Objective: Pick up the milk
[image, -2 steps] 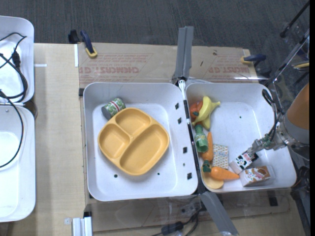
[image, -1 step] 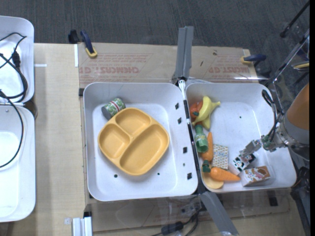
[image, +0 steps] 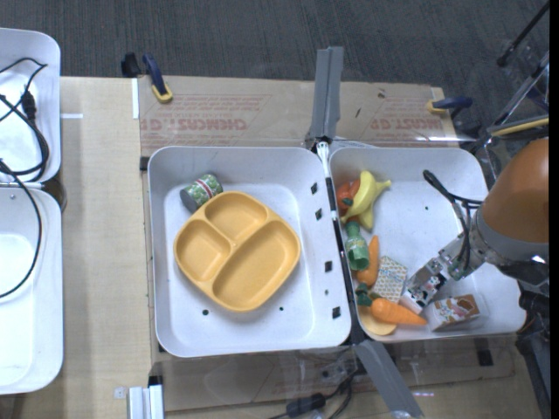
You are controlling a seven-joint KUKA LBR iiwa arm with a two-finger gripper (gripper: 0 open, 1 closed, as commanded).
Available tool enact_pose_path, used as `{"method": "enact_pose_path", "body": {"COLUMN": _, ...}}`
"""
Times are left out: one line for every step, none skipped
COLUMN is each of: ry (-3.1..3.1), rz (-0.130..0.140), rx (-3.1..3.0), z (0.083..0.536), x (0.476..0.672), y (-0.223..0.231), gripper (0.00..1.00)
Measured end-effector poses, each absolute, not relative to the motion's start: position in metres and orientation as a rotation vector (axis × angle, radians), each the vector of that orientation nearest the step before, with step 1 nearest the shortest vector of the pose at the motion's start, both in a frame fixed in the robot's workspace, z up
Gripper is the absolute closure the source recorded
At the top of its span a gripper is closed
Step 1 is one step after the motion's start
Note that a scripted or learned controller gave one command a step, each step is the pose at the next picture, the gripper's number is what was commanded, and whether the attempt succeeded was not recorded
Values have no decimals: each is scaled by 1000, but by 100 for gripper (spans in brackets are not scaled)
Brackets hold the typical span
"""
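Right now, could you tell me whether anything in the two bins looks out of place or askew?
Mostly the right bin: its toy food is heaped against the left wall, the banana lying over other pieces and a carrot across the pile. In the left bin, a small can lies tipped beside the yellow plate.

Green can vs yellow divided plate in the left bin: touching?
Cannot tell. In the camera view the small green can lies at the yellow divided plate's upper-left rim with no visible gap, but overlap may hide one.
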State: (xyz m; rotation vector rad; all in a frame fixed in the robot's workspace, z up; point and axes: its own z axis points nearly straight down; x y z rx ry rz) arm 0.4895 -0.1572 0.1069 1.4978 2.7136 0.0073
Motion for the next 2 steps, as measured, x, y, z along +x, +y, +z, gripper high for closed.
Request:
{"method": "enact_pose_path", "body": {"ry": 2703, "rz": 15, "rx": 1492, "z": 122, "x": 493, "y": -157, "gripper": 100}}
{"method": "enact_pose_path", "body": {"ry": 2710, "rz": 13, "rx": 1495, "z": 118, "x": 491, "y": -156, "gripper": 0}}
